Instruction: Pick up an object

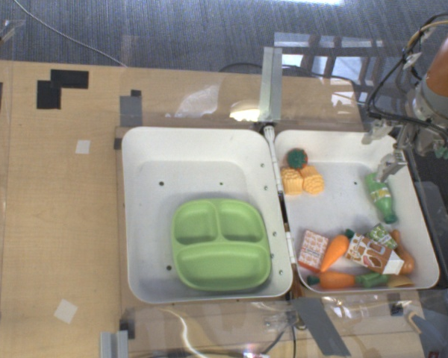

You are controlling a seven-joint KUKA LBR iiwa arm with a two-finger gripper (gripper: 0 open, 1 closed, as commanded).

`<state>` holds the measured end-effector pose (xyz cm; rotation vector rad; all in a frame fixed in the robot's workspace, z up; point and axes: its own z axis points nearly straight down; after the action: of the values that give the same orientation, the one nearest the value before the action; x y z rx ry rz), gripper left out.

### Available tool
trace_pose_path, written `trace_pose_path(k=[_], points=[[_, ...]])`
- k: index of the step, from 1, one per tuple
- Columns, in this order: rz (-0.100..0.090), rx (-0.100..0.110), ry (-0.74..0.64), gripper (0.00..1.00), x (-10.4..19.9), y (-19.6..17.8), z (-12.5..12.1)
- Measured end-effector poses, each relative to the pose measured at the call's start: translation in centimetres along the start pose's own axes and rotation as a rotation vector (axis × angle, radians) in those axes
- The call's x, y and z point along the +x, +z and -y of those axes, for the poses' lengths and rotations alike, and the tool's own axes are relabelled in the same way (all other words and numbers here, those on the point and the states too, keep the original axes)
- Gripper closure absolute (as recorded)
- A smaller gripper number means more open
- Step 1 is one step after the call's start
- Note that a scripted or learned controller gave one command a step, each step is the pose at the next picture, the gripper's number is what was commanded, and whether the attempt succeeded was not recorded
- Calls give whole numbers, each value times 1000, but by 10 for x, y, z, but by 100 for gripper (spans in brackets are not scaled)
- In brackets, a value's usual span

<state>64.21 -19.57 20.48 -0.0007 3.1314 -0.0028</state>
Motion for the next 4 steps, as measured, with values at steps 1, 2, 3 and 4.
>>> trace_pose_path(k=[1, 2, 3, 4], points=[[7, 2, -54, 0, -8, 115, 10], [0, 0, -94, 0, 24, 117, 9], [17, 4, -101, 100, 18, 100, 8], [14, 5, -52, 100, 44, -57, 10]])
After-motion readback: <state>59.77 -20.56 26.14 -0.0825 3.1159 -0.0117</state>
